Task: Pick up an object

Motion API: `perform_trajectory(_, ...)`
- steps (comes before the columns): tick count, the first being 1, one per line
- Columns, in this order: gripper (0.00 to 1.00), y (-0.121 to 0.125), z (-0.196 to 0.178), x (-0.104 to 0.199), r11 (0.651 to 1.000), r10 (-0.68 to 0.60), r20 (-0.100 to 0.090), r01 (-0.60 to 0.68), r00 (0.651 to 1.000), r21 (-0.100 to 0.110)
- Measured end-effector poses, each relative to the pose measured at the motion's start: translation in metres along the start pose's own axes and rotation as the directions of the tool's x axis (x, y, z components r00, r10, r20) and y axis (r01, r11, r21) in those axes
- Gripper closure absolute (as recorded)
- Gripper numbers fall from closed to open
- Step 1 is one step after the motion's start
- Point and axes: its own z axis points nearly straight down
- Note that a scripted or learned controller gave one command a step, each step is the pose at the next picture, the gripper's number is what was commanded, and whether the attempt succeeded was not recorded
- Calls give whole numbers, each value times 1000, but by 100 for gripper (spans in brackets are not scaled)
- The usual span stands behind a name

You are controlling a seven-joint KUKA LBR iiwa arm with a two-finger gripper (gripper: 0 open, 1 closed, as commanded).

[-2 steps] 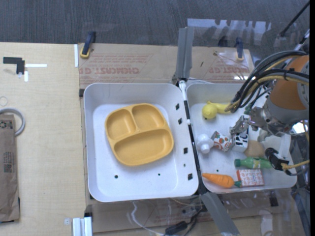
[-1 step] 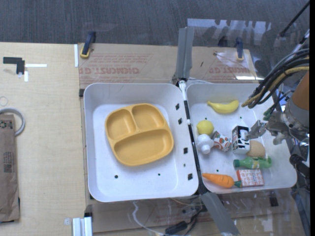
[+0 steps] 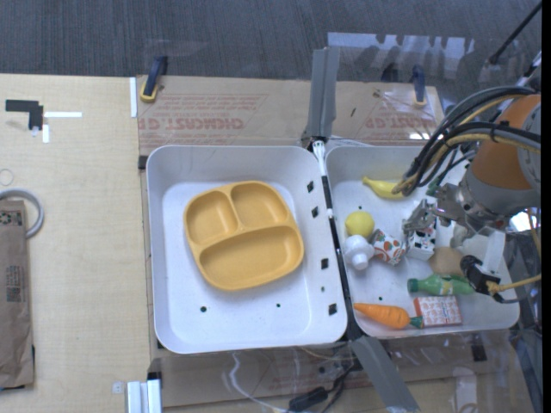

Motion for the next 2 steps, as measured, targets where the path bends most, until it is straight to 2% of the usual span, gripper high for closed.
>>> perform_trajectory(1, 100, 1, -10, 1, 1000, -3, 0, 3, 1000, -1)
perform_trajectory(2, 100, 67, -111, 44, 998, -70, 3, 70, 998, 2)
